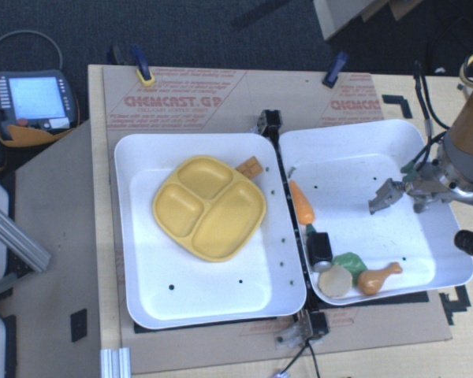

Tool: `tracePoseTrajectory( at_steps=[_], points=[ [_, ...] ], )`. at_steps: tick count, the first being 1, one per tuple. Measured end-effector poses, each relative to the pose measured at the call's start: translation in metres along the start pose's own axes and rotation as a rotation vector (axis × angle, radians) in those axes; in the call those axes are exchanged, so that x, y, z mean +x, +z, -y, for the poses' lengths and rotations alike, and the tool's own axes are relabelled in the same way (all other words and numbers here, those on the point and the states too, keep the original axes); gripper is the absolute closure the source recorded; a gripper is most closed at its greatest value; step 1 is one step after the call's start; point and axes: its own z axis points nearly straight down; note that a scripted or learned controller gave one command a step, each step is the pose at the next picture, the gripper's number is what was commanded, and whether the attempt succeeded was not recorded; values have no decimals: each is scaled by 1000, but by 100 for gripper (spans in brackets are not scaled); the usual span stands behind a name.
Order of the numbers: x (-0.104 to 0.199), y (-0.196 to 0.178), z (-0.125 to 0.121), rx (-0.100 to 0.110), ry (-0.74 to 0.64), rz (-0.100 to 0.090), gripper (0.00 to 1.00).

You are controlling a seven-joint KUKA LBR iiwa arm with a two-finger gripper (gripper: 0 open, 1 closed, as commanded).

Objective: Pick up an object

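Orange carrot [302, 203] against the left wall of the right bin [355, 144], slanting from far-left to near-right. Just nearer, black block [319, 247] by the same wall. In the near-left corner of that bin, pale round piece [335, 281] touching a green item [351, 262], with a tan drumstick-shaped toy [378, 277] lying just right of them, handle pointing right and far. Jaws [388, 195] over the bare floor of the right bin toward its right side, well apart from all those items, nothing between them; whether spread or pressed together, cannot tell from this angle. Grey arm [465, 144] entering from the right edge above the bin's right rim. In the left bin [134, 235], yellow divided plate [210, 207] with three compartments, set toward the far half; small brown block [250, 166] touching its far-right edge. Both bins side by side on a cardboard sheet [181, 93] printed with red lettering, on the counter [94, 211]. Two blue clamps [142, 64] at the sheet's far edge. Teach pendant [33, 101] with a lit screen at far left, off the counter.
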Motion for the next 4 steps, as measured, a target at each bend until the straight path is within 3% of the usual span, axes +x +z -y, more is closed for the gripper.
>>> tracePoseTrajectory(
  at_steps=[1, 3, 4],
  points=[
    [0, -4, -2, -10, -2, 2, 0],
    [-6, 97, -6, -3, -1, 0, 0],
    [-8, 121, -8, -10, 1, 2, 0]
  ],
)
